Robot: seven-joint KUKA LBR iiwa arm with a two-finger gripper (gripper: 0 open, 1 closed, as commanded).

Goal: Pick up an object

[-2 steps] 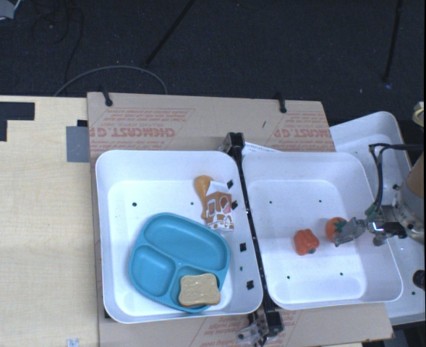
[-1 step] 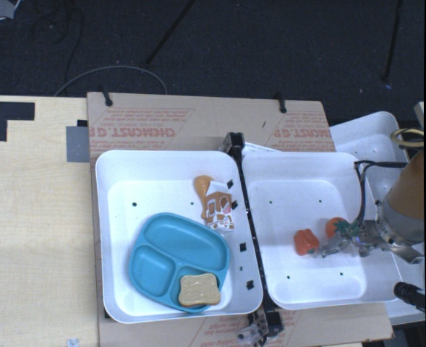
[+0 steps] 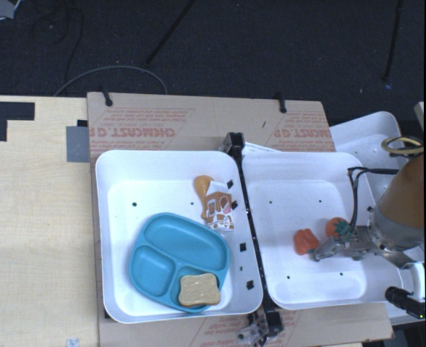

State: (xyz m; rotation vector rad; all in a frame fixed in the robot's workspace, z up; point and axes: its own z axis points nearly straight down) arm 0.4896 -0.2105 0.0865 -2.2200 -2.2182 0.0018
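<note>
In the right bin lies a small orange-red object, with a second orange piece just to its right. My gripper reaches in low from the right, its grey tip right beside the orange-red object and below the second piece. I cannot make out whether either piece is between the tips. The left bin holds a blue divided plate with a slice of bread in its near compartment. A brown food piece and a small printed carton lie beyond the plate.
The arm's wrist and cables hang over the right bin's right wall. A black divider runs between the two bins. Cardboard lies under both bins, and a wooden bench top spreads to the left.
</note>
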